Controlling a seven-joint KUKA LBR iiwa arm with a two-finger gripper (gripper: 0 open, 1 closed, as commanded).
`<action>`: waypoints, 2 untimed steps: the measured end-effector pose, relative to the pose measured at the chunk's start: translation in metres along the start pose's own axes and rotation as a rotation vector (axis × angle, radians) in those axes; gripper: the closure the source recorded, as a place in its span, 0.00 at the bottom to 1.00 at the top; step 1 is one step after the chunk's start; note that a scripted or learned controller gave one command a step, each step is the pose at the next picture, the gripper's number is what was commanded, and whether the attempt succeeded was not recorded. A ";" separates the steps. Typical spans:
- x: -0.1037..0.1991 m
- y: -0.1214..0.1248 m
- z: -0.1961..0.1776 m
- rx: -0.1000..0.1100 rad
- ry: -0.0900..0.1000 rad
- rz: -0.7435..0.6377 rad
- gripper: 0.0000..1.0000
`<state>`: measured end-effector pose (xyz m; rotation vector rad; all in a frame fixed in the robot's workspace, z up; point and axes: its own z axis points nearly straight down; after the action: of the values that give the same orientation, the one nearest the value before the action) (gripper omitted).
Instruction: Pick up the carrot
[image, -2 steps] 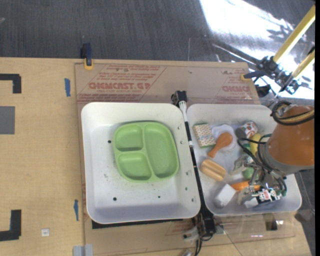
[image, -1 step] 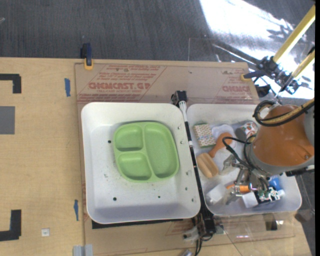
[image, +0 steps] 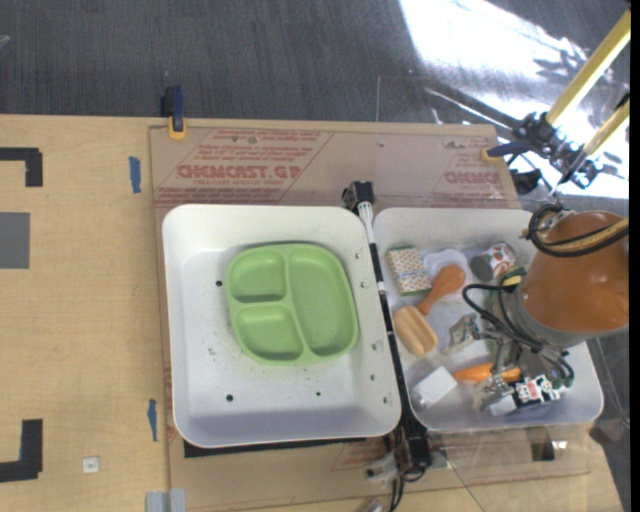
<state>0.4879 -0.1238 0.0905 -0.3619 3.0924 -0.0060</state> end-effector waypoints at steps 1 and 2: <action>-0.007 -0.018 0.000 -0.003 -0.002 -0.403 0.00; -0.007 -0.002 -0.001 -0.001 0.005 -0.577 0.00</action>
<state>0.4948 -0.1245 0.0914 -1.2290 2.8686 -0.0181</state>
